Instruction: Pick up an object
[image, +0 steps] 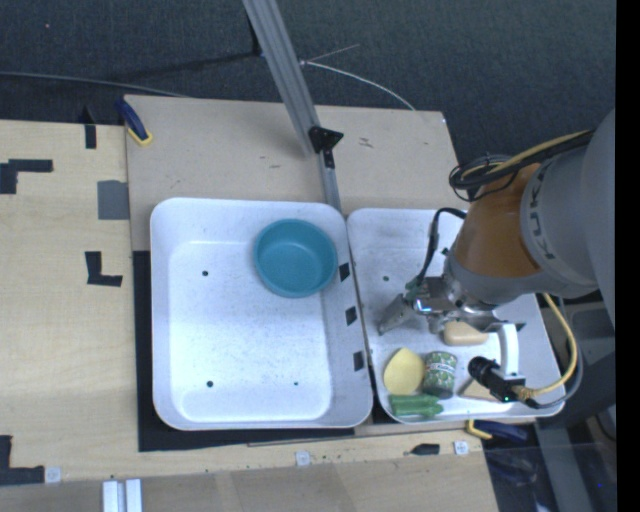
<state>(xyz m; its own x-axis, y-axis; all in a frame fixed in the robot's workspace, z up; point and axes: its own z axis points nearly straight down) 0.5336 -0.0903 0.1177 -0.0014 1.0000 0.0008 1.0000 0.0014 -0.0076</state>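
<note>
Objects for picking are sitting in the right bin (370, 240), the landmark here — while to its left a blue bowl (295, 257) is resting in the left bin (180, 330). Inside the right bin's near end, a yellow piece (402, 371), a green piece (415, 405) and a small patterned can (439, 372) are clustering together. Just above them the gripper (400, 313) is hovering, fingers spread and gripping nothing — so the pick looks not yet done; closing on something and lifting remain.
</note>
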